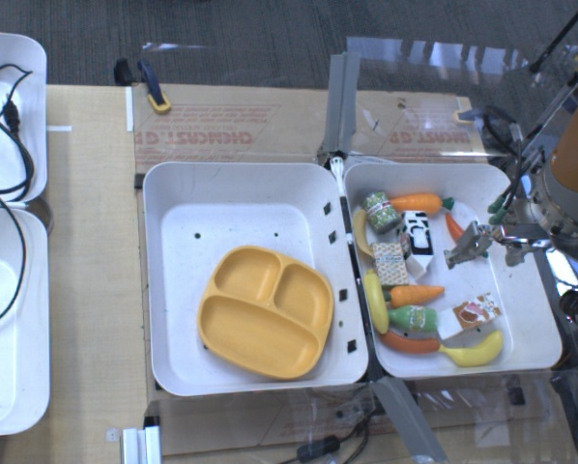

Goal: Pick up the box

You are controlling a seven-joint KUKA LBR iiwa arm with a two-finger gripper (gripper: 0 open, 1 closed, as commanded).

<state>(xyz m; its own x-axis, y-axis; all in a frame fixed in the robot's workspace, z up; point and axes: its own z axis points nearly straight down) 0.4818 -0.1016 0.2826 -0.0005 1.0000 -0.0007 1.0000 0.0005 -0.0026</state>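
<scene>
Two bins, gripper [466,247] fingers apart over right bin [531,356] bare floor, box [419,232] near centre.

A single fixed camera looks down at a slant from above the bench [86,259], from its near side. Both white bins [163,288] sit in the middle and right of the frame, fairly near; dark floor [270,17] crosses the top.
</scene>
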